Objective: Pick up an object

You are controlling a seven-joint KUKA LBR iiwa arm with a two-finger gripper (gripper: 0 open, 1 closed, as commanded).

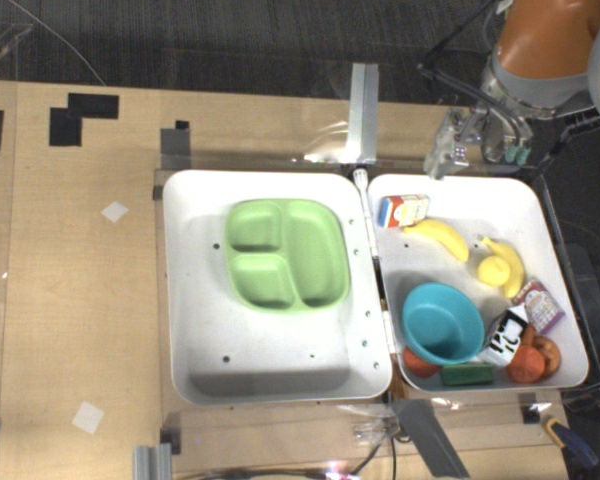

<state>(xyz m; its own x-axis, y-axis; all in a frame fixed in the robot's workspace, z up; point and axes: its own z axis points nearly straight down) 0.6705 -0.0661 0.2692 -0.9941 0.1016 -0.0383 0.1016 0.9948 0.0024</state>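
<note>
My gripper [477, 150] hangs over the back rim of the right bin [540, 208], open, with nothing between its fingers. Below it in that bin lie a red and white carton [403, 211], a banana [442, 236] and a yellow toy [500, 265]. Nearer the front are a blue bowl [442, 320], a purple packet [540, 306], a black and white item [505, 336], a red-orange fruit [533, 360] and a green block [467, 374]. A red object [418, 361] pokes out from under the bowl.
The left bin [195, 298] holds a green divided plate [285, 253]. A grey metal post [364, 108] rises behind the seam between the bins. Cables run across the dark floor at the back right. Wooden bench top extends to the left.
</note>
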